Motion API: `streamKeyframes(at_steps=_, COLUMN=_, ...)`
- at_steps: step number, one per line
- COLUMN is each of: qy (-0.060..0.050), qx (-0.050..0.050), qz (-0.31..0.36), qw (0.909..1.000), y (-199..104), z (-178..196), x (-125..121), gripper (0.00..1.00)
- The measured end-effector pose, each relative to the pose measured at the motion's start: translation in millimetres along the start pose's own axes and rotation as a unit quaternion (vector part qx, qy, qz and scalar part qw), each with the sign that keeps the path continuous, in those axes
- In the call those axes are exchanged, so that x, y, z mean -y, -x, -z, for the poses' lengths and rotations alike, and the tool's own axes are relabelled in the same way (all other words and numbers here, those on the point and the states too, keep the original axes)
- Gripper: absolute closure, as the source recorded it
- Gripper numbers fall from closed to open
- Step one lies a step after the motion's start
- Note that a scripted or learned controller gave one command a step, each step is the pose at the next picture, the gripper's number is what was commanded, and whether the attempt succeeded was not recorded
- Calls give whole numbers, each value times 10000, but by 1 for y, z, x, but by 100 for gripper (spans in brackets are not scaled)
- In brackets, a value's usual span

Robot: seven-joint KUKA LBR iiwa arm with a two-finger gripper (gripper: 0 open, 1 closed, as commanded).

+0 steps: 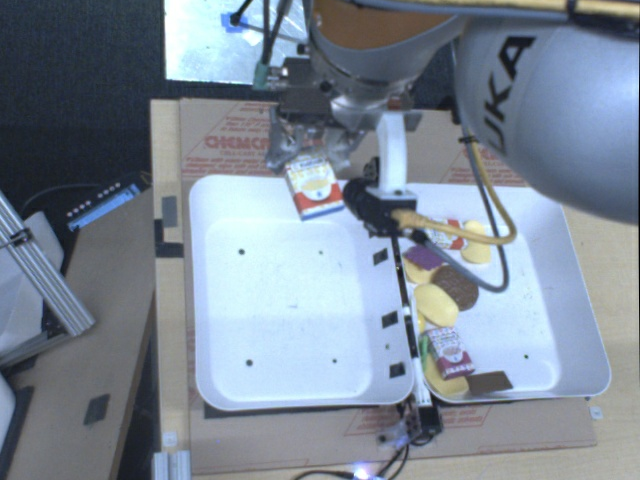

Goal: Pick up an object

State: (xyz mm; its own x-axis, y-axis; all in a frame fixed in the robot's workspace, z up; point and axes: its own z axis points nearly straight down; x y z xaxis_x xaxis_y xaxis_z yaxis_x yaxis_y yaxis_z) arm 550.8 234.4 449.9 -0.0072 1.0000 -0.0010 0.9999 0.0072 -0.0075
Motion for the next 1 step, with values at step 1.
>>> streamKeyframes(at_steps=1, qy=108, qx=-22, qz=-32, qw=9999, y=2, z=24, x=-122, gripper=100)
